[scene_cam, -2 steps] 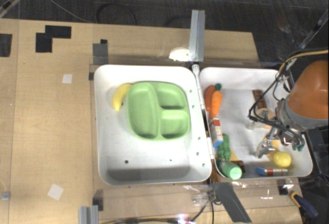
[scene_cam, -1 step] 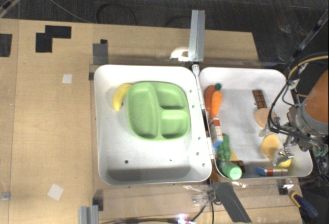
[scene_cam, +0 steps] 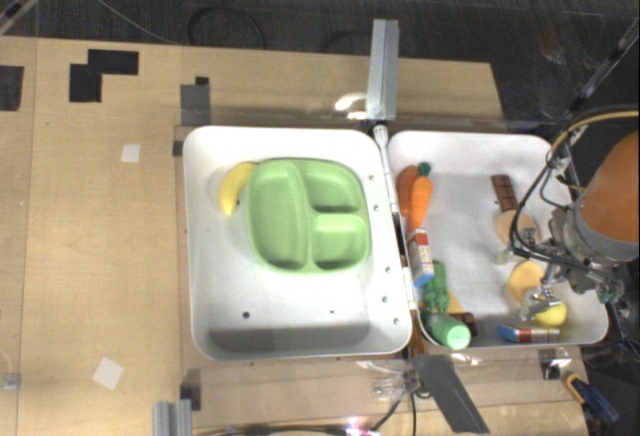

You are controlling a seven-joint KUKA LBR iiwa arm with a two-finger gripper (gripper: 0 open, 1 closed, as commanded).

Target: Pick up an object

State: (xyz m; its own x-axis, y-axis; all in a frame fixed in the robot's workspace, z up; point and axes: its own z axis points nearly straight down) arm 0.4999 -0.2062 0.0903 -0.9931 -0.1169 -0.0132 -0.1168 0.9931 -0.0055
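Observation:
My gripper point(scene_cam: 543, 300) hangs low over the near right corner of the right bin point(scene_cam: 470, 164), at the end of the grey arm with its orange band point(scene_cam: 612, 196). It sits between a yellow lemon-like piece point(scene_cam: 522, 278) and a smaller yellow piece point(scene_cam: 553, 315), touching or nearly touching both. A red and blue marker point(scene_cam: 528, 332) lies just in front of it. Along the bin's left wall lie a carrot point(scene_cam: 421, 200), a small labelled bottle point(scene_cam: 422, 254) and a green bottle point(scene_cam: 448, 324). I see nothing held in the gripper.
A brown bar point(scene_cam: 503, 191) and a pale round piece point(scene_cam: 519, 224) lie behind the gripper. The left bin point(scene_cam: 215, 304) holds a green divided plate point(scene_cam: 305, 214) and a banana point(scene_cam: 234, 186). Black cables point(scene_cam: 548, 184) loop beside the arm. A metal post point(scene_cam: 382, 69) stands behind the bins.

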